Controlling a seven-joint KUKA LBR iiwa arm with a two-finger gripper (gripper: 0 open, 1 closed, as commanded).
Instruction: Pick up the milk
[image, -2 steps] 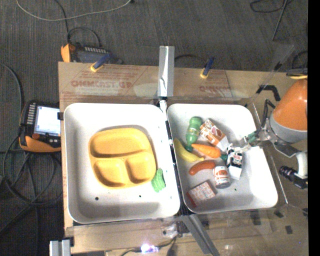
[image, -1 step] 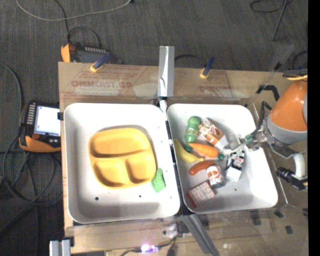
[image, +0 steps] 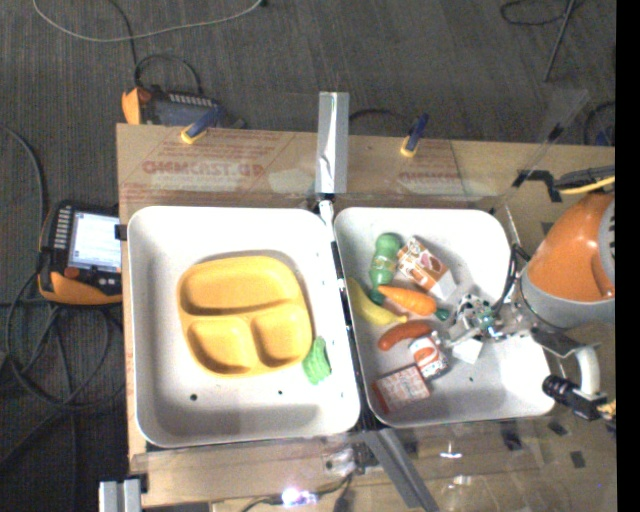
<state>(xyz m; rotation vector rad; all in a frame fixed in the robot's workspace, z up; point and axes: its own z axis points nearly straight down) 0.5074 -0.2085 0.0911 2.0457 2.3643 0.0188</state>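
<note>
Judging by the layout, nothing is lifted yet. The milk (image: 422, 262) lies at 12 o'clock in the right bin (image: 520, 385), touching a green bottle (image: 384, 258) and a carrot (image: 406, 298). The gripper (image: 470, 318) is lowered at the bin's centre; its state cannot be told. Open floor is left at 4 o'clock; the far rim crowds the milk.

Both white bins (image: 150, 420) look like smooth, slightly glossy plastic, and the yellow tray (image: 247, 312) inside the left one has the same moulded plastic sheen. Behind the bins, the board (image: 230, 170) looks like matt brown cardboard. The milk carton (image: 428, 356) right of the tray appears printed paperboard.
</note>
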